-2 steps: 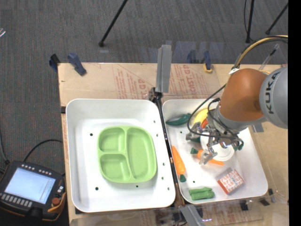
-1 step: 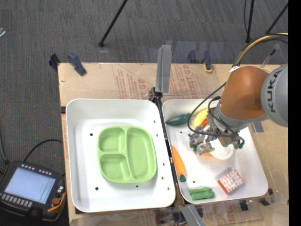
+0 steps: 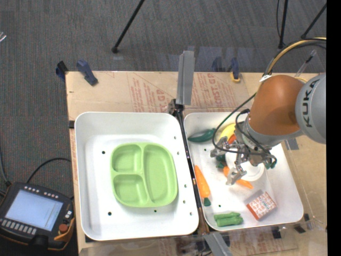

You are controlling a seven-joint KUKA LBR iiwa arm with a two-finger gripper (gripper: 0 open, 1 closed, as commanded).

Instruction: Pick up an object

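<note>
My gripper (image 3: 235, 174) hangs low in the right bin (image 3: 277, 209), over a white round object (image 3: 254, 170) and orange bits beside it. A long orange carrot (image 3: 201, 182) lies at the bin's left side. Near the front lie a green pod (image 3: 228, 218) and a small red-and-white box (image 3: 261, 205). A dark green piece (image 3: 201, 137) and a yellow item (image 3: 228, 130) sit at the back, partly hidden by the wrist. Nothing can be seen held in the gripper.
The left bin (image 3: 90, 196) holds a light green divided tray (image 3: 144, 174). A grey upright post (image 3: 185, 81) stands behind the seam between the bins. A teach pendant (image 3: 34, 212) lies on the floor at lower left. Tripod legs stand behind the bench.
</note>
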